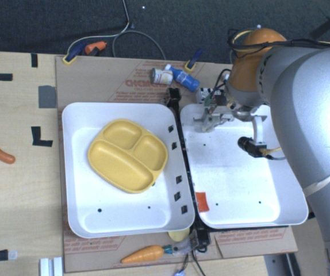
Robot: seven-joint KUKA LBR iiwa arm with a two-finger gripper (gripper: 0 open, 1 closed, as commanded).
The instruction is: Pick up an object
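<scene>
Table (15, 211): pale wood, black tape marks on its left part, a cardboard sheet (119, 88) laid under both bins.

Arm (303, 108): grey, bulky, enters from the right and covers the right bin's far right corner. Orange band (251, 62) sits above the wrist.

Left bin (79, 211): shallow, white. Holds a yellow divided plate (127, 154), three compartments, lying flat and turned at an angle, roughly centred.

Right bin (251, 206): shallow, white, touching the left bin along a row of black clips. A small orange-red square (201, 200) lies at its near left side, close to the dividing wall.

End effector (211, 118): low over the far left corner of the right bin, just beside the dividing wall. Metal parts and cabling crowd it; cannot tell how far the fingers are apart, and nothing is visibly between them.

Plate vs end effector: the plate is in the other bin, to the left of and nearer the camera than the end effector, apart from it, with the dividing wall between them.

Outside the bins: a blue-and-white bottle (176, 76) on its side on the cardboard beyond the bins; a toy carrot (143, 255) at the near edge; a sausage-shaped toy (0, 150) on the table, far left; an orange-and-yellow clamp (84, 50) at the cardboard's far left corner.
</scene>
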